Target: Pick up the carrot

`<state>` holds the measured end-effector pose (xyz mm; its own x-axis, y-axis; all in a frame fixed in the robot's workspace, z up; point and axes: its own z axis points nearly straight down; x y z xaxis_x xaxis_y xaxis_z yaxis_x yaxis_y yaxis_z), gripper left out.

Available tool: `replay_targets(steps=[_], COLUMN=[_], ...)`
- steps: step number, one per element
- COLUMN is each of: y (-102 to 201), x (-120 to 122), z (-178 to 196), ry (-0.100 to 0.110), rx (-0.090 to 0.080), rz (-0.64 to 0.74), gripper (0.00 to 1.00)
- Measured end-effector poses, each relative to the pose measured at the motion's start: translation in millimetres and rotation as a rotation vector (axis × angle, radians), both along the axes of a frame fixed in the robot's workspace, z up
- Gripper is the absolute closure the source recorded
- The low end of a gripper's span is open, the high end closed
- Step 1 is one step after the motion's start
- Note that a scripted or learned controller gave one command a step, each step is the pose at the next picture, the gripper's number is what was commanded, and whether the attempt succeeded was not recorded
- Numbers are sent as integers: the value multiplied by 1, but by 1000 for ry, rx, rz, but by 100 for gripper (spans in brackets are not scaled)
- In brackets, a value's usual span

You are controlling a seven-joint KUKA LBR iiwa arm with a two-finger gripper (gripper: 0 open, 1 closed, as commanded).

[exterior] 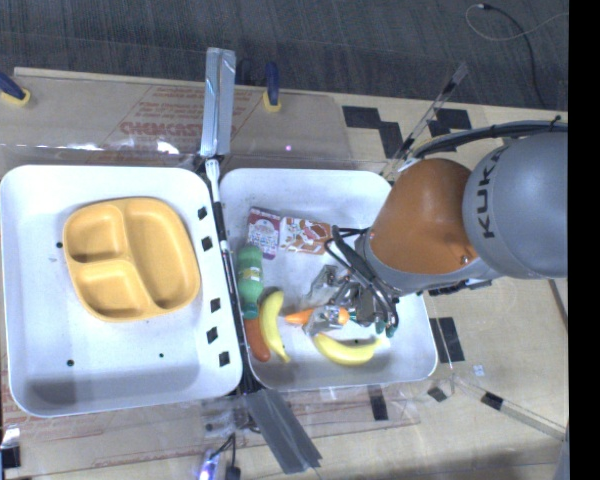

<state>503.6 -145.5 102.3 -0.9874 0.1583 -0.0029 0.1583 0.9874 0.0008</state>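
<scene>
Pale wooden bench (pixel 480 368) with two shallow white bins side by side: left white bin (pixel 30 368) bearing a yellow divided plastic plate (pixel 130 258), right white bin (pixel 405 363) crowded with toys. Reaches in from the right, grey and orange arm (pixel 450 223), with the two-finger gripper (pixel 332 313) low among the clutter near that bin's front.

Looks to be the target: slim orange carrot (pixel 298 317), lying just left of the gripper and apparently touching it, between an upright-lying yellow banana (pixel 270 320) and a second curved yellow banana (pixel 346 349) by the front wall. Hard to be sure, though: also sits by the left wall an orange-red rounded piece (pixel 258 343) below a green bottle-shaped toy (pixel 250 273), half under the first banana.

Risks, as a judgement: could close on the wrong orange thing, or pinch a banana along with the carrot, given how tightly all three crowd together. Could also catch only the carrot's thin end and let it swivel or slip out on the lift. Might nudge the carrot under the banana instead of seizing it. Less exposed: red and white snack packet (pixel 285 233), well back.

Gripper's state: impossible to tell, open or closed, since wrist and cabling mask it. Cannot confirm the carrot held; touching or just beside at most.
</scene>
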Motion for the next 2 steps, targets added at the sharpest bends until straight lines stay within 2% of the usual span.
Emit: replay_targets(steps=[1, 2], y=[28, 59], x=[-27, 54], z=[24, 90], ry=[5, 0], rx=[1, -1], rz=[36, -38], gripper=[100, 100])
